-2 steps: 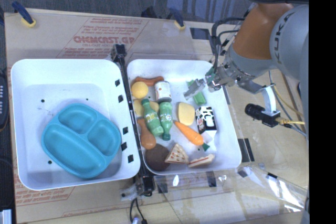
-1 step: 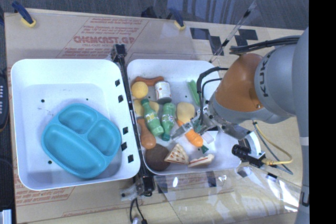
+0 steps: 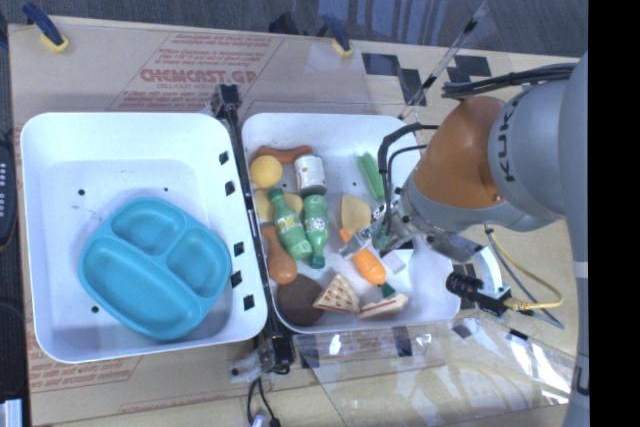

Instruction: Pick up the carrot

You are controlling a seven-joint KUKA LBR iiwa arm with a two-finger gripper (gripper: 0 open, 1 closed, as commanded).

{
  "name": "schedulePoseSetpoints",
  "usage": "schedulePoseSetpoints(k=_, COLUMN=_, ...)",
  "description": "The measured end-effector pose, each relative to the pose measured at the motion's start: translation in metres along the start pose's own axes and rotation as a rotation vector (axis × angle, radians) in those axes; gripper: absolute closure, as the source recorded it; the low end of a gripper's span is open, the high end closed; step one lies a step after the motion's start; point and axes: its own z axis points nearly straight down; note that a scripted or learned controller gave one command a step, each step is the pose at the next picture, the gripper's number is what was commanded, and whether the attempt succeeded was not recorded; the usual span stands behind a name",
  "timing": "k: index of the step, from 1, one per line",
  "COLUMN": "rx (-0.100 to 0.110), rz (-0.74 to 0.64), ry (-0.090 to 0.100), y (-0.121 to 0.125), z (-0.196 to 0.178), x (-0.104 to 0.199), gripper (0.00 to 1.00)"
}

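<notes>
The carrot (image 3: pixel 369 266) is a short orange piece with a green tip pointing lower right. It lies on the floor of the right bin (image 3: pixel 440 307), near the bin's middle front. My gripper (image 3: pixel 382 235) hangs just above and slightly behind it, at the end of the grey arm with its orange band (image 3: pixel 455 160). The wrist hides the gripper's tips, and from here the carrot looks to be resting on the bin floor.
Around the carrot lie a yellow wedge (image 3: pixel 354 212), two green bottles (image 3: pixel 303 228), a can (image 3: pixel 310 173), a lemon (image 3: pixel 265 172), a drumstick (image 3: pixel 281 261), a brown cookie (image 3: pixel 298 299) and sandwich slices (image 3: pixel 340 295). The left bin (image 3: pixel 60 150) holds a blue divided tray (image 3: pixel 155 265).
</notes>
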Motion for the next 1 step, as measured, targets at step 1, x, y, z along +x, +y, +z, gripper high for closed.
schedulePoseSetpoints(k=1, rx=-0.002, rz=0.190, ry=0.000, y=-0.0052, z=-0.0451, x=0.0430, gripper=1.00)
